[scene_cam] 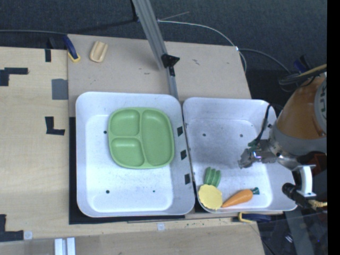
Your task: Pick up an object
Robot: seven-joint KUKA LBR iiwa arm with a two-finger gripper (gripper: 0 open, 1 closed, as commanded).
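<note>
The right bin (223, 113) holds an orange toy carrot (237, 197) near its front edge. A yellow round piece (210, 197) lies just left of the carrot, and a small green ribbed toy (212, 176) sits behind that. My gripper (248, 158) hangs low over the right side of this bin, above and slightly right of the carrot. Nothing shows between its dark fingers. The grey arm with its orange band (300, 118) comes in from the right.
A green divided plate (142, 137) lies in the left bin (90, 158). A metal pole (154, 31) slants down to the wall between the bins. A tan block (98, 51) and a blue and yellow clip (71, 49) rest on the bench behind.
</note>
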